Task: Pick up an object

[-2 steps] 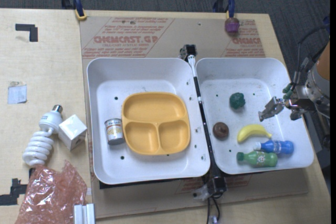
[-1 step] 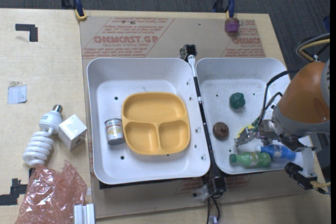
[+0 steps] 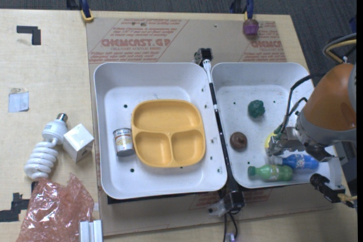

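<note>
Gripper (image 3: 276,146) low in the right bin (image 3: 255,73), above the green bottle (image 3: 270,172) (blue bottle (image 3: 300,162) crowds alongside). Whether it's open, can't tell. It could nudge both and grab neither.

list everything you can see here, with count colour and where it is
bins: 2, white, side by side on the bench
divided tray: 1, yellow, middle of left bin
small can: 1, silver with a label, left bin, beside the tray's left edge
ball: 1, dark green, right bin, upper middle
round object: 1, brown, right bin, left side
green bottle: 1, lying on its side, right bin, front
blue bottle: 1, right bin, behind the green one, under the arm
spiral light bulb: 1, white, bench left of the bins
small box: 1, white, beside the bulb
plastic bag: 1, pinkish, bottom left
clamps: 2, blue, board's far edge
gripper: 1, grey, over right bin
</note>
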Robot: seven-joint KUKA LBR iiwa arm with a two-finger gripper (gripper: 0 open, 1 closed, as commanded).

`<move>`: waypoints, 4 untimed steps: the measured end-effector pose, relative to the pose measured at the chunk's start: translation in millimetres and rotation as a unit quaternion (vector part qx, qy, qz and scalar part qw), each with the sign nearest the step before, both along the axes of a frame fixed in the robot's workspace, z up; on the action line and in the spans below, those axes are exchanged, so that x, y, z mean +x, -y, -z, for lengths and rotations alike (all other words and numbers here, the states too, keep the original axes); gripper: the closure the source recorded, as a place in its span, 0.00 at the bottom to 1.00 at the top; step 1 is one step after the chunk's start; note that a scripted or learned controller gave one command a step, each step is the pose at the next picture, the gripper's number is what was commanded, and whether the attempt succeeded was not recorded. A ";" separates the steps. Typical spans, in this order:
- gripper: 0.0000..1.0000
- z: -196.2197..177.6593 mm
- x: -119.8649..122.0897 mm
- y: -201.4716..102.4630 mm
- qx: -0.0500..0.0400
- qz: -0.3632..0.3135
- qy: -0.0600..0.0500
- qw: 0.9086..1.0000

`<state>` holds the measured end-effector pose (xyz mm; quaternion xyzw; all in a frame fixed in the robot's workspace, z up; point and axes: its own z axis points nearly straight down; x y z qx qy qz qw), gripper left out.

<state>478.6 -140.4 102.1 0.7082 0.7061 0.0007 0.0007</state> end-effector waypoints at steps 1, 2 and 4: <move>0.00 0.0 0.0 -0.1 0.000 0.000 0.000 1.000; 0.00 2.4 -0.6 -25.9 0.000 -0.001 -0.001 1.000; 1.00 0.0 0.8 -47.7 0.000 0.000 0.001 1.000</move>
